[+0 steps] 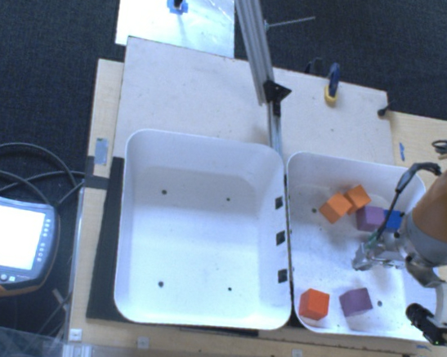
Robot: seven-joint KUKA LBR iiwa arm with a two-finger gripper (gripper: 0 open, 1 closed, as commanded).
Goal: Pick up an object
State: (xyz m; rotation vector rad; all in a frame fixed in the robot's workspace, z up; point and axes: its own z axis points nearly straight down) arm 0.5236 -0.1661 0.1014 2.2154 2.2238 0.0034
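Note:
The right bin (299,225) holds several blocks. Two orange blocks (337,207) (359,197) lie near its back, next to a purple block (370,217) and a small blue block (393,220). A red-orange cube (314,303) and a purple cube (355,301) sit near its front edge. My gripper (366,258) hangs over the middle of the right bin, between the back group and the front pair, just below the purple block at the back. No block shows in its grasp.
The left bin (133,202) stands beside the right one, sharing a middle wall. A slanted metal pole (258,46) crosses the back board. A teach pendant (3,246) with cables lies off the bench at the left.

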